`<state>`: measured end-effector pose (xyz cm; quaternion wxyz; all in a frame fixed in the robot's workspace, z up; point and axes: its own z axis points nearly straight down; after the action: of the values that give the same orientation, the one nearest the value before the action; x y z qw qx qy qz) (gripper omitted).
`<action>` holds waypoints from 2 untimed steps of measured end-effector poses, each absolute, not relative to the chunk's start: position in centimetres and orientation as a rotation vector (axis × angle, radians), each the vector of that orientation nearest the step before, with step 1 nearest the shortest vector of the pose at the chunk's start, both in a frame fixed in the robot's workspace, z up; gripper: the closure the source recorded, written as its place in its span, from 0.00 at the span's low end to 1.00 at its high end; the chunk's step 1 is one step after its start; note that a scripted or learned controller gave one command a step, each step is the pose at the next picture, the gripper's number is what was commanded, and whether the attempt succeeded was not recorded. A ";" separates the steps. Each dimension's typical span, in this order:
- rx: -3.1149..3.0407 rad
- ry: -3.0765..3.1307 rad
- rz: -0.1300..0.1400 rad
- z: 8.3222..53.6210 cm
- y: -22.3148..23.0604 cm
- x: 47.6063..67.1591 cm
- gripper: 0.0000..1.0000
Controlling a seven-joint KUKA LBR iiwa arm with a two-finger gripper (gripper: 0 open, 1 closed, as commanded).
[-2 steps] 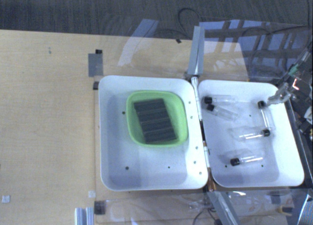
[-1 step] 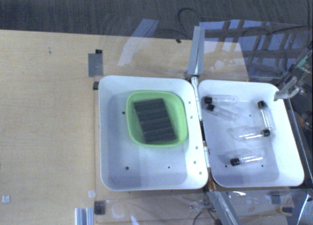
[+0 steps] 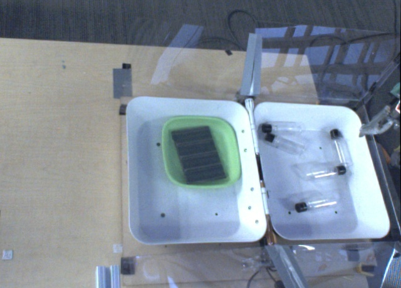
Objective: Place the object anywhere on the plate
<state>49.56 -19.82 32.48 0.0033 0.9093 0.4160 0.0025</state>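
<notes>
A green square plate [image 3: 170,155] with rounded corners lies in the left bin [image 3: 188,224], toward its back. A dark grey ridged rectangular block [image 3: 198,154] rests flat in the middle of the plate, slightly turned. Several clear plastic tubes with black caps lie scattered in the right bin [image 3: 351,224], among them one [image 3: 316,205] near the front and one [image 3: 285,131] at the back left. A pale grey part of my gripper [image 3: 378,124] pokes in at the right edge, over the back right rim of the right bin, well away from the plate.
A grey metal bar [image 3: 252,66] runs back from the seam between the bins. A small grey bracket [image 3: 123,82] sits on the wooden bench behind the left bin. Cables and metal framing crowd the back right.
</notes>
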 end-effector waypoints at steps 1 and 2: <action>2.906 1.173 0.009 33.5 -19.7 49.0 0.00; 2.918 1.160 0.004 26.0 -19.9 50.5 0.00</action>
<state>50.50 -19.89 26.03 0.0010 0.9293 0.3694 0.0012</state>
